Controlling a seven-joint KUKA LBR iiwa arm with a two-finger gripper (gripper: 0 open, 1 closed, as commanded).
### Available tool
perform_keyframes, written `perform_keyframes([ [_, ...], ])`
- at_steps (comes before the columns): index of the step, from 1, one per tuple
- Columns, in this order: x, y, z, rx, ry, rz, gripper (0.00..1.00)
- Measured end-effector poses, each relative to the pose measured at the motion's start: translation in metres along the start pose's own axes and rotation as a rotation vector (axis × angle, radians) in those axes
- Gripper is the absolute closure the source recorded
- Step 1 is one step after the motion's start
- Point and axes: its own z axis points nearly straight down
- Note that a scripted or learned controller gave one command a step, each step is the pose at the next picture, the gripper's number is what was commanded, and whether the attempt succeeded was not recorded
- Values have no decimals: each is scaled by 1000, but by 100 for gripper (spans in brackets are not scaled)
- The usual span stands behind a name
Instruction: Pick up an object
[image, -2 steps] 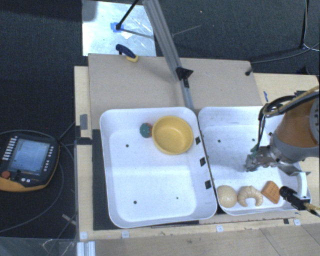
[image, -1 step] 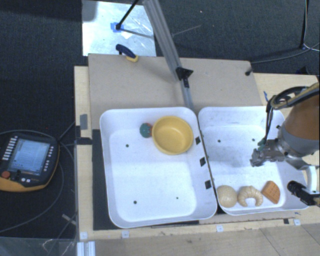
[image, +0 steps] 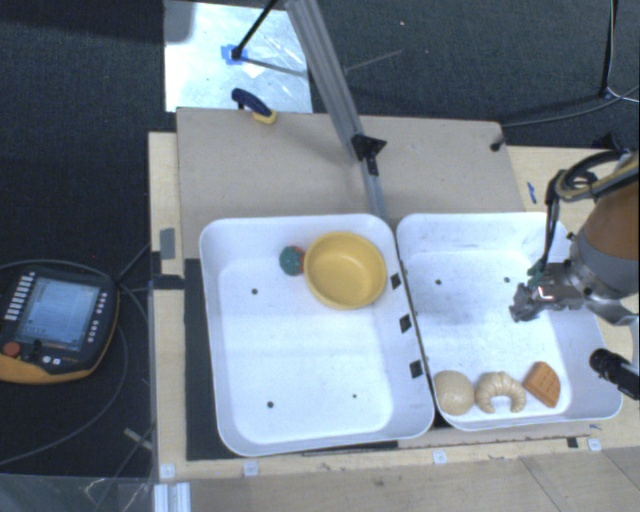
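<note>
You are looking down at two white bins side by side on a tan bench. The arm comes in from your right, and its gripper sits over the right bin, toward that bin's right side and above the row of food pieces. The gripper is small and dark from here, so you cannot tell how it is set, and nothing can be made out in its grasp.

Along the near edge of the right bin you have three things lying in a line: a pale round bun on the left, a curved croissant in the middle, just beside the bun, and an orange waffle-like piece on the right, close to the croissant. All three rest on the bin floor, apart from the gripper.

In the left bin a yellow bowl stands upright near the far right corner, with a small dark green ball touching or just beside its left rim.

Off the bench on your left, a handheld control pendant lies on the dark floor. A metal pole slants across the far end of the bench.
</note>
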Motion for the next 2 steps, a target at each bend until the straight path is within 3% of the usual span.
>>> perform_keyframes([
  [1, 0, 1, -22, 2, 0, 1, 100],
  [2, 52, 23, -33, 3, 1, -3, 100],
])
